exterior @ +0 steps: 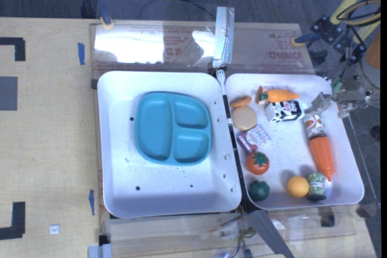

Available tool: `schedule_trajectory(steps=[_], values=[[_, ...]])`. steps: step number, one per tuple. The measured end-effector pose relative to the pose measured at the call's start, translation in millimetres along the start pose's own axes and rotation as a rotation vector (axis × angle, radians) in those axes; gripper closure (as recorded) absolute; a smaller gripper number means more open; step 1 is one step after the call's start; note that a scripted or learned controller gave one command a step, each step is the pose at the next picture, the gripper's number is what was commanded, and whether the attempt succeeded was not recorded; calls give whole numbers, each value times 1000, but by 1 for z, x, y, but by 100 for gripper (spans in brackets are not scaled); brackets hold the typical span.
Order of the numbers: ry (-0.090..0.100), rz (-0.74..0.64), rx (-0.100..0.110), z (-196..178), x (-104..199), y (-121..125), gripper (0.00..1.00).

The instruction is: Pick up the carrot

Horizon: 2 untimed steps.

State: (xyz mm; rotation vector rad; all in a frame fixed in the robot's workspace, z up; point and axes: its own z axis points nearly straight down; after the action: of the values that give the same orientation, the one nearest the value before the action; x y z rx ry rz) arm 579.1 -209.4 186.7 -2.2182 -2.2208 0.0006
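Pale wooden bench, two white bins (109,130) side by side. The carrot (279,95) is seen at the right bin's far edge, beside a black-and-white carton (284,110). The gripper (329,99) hangs near the right rim; its opening cannot be told. Risk judged: the carton gets nudged or caught instead.

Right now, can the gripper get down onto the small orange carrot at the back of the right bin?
Probably yes. The small orange carrot lies uncovered near the back wall of the right white bin; the black-and-white carton crowds its near side. The gripper hovers just to its right.
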Motion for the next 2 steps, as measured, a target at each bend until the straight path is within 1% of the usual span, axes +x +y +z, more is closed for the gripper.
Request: schedule_trajectory(steps=[1, 2], values=[[0, -74, -1, 51, 57, 57, 0], [-4, -272, -8, 37, 108, 89, 0]])
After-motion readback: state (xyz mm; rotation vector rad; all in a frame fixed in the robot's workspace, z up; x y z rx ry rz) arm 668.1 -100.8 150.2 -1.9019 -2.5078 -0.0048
